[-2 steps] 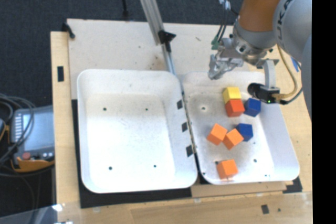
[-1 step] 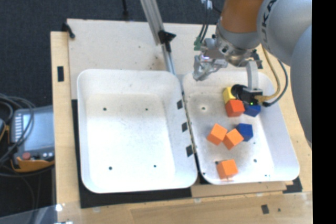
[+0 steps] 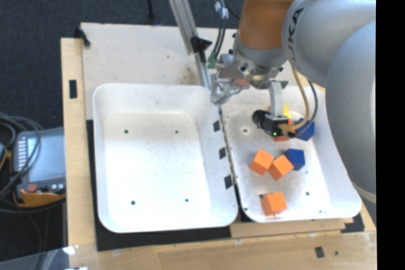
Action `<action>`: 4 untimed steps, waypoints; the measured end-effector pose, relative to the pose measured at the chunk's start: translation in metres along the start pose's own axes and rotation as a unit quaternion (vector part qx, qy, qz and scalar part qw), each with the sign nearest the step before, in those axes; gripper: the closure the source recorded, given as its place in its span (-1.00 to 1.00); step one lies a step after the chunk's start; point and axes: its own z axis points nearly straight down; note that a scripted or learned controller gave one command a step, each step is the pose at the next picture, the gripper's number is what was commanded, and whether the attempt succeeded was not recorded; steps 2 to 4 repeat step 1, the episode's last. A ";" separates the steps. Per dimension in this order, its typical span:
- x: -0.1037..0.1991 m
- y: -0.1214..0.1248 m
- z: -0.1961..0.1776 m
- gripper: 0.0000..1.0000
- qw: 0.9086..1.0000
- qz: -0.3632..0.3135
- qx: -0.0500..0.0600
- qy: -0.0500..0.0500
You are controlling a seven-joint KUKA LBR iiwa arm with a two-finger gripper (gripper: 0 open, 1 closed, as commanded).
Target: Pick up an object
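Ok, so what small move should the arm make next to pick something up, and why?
Probably slide the gripper toward the near end of the right bin. It sits above the ridge between the two bins, at the far end, with no block under it. The lone orange block stands apart from the others, so it looks the easiest target.

The only print I can read is dark lettering on the grey shell of the arm (image 3: 329,28), up and right of the gripper (image 3: 219,95), seemingly part of "KUKA". The pendant (image 3: 38,164), far left of the gripper, is too blurred to read.
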 end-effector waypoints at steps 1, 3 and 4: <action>0.052 -0.015 0.013 1.00 1.000 -0.001 0.001 0.000; 0.052 -0.015 0.013 1.00 1.000 -0.001 0.001 0.000; 0.052 -0.015 0.013 1.00 1.000 -0.001 0.001 0.000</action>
